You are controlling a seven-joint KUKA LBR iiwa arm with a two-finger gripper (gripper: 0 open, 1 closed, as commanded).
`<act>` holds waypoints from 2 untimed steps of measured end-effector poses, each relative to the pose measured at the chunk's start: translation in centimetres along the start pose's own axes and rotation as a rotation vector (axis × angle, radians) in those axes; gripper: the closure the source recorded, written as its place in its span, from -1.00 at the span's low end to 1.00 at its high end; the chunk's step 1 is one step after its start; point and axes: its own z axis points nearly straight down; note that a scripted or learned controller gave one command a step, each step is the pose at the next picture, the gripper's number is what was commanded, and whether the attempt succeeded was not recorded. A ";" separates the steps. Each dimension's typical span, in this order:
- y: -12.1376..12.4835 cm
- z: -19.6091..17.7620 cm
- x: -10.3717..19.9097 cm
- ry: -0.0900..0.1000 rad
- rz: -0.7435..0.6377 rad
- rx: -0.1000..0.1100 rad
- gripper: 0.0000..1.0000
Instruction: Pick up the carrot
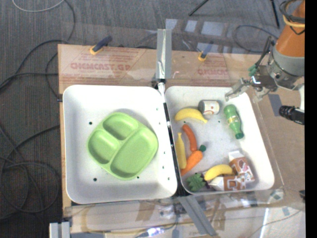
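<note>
Carrot (192, 161): you find it in the right bin (262, 148), towards the near-left part, lying at a slant with its green tip up and to the right and its narrow end down towards the left wall.
Neighbours: a red sausage-like piece (189, 137) lies just beyond its top end, a yellow strip (181, 151) runs beside it on the left, and a dark green broccoli (196, 182) sits just near of its lower end.
Gripper (246, 86): it hangs over the far-right corner of the right bin, well apart from the carrot; its fingers look spread, with nothing between them.
Step in hand: you are at the approach, by my reading; nothing is grasped yet.
How to do it well: bring the gripper left and nearer, centre it over the thick orange middle, and turn the fingers across the carrot's slant.
Watch for: the yellow strip and the bin's left wall crowd one side, so a finger may land on them.
Left bin (74, 133): it holds a green divided plate (123, 145); leave it be.
</note>
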 end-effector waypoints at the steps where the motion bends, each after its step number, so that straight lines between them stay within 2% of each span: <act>1: -4.0 13.0 5.1 0.000 0.156 0.002 -1.00; 2: -12.0 16.1 8.7 0.001 0.311 0.003 -1.00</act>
